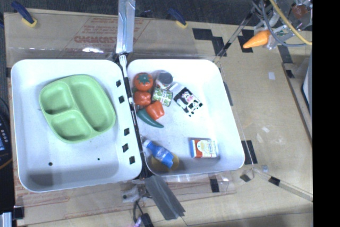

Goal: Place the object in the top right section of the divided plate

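Note:
A green divided plate (pixel 110 116) lies in the left bin (pixel 32 167), with one large section on its right side and two smaller ones on its left. At the upper right, out past the right bin's far corner, my gripper (pixel 272 39) is raised above the bench. It is shut on the thick end of an orange toy carrot (pixel 255 40), whose tip points left.
The right bin (pixel 226 130) holds a tomato (pixel 143 81), red peppers (pixel 154 110), a green can (pixel 162 96), a black-and-white carton (pixel 188 100), a blue bottle (pixel 159 154) and an orange box (pixel 203 148). A taped divider (pixel 125 24) runs between the bins.

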Robot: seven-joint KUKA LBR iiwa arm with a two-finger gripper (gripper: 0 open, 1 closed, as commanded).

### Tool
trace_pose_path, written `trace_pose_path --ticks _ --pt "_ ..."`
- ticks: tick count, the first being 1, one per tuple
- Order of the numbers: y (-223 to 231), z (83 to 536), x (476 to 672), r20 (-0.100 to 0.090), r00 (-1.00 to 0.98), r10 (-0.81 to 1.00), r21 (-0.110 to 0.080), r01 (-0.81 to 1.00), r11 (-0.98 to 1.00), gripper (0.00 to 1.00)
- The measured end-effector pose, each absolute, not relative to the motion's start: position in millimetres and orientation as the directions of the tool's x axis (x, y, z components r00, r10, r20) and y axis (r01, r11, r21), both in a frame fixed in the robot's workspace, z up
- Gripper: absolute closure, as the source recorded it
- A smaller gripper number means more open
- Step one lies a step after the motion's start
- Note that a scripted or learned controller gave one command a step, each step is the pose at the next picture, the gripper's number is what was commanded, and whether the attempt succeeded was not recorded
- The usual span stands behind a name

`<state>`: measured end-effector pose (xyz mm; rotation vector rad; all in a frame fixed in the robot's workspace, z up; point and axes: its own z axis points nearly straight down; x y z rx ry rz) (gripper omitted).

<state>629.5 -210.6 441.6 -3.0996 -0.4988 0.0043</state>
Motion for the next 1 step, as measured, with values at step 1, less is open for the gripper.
trace_pose_path --ticks 1 --pt "-129.5 337.6 626.7 -0.007 0.931 0.365 -0.006 0.365 -0.931 1.00"
